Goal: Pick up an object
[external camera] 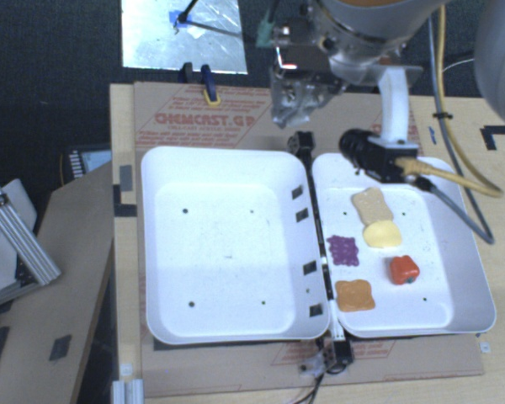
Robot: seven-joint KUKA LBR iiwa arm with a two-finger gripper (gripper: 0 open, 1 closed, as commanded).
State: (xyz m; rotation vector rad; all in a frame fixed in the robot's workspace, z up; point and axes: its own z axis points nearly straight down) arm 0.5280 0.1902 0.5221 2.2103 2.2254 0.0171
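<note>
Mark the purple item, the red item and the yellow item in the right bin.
purple item (343,250), camera view, middle of its flat top
red item (404,269), camera view, centre of its upper face
yellow item (382,234), camera view, middle of its rounded top

left bin (219,242): open floor | right bin (438,310): five items clustered, black fixture (374,154) at back

Five small things sit loose in the right bin (454,310): a tan cracker-like slab (371,204) lying flat, a yellow lump (382,235) touching its lower end, a purple grape cluster (343,250), a red piece (404,269), and an orange blob (354,295) nearest the front
</note>
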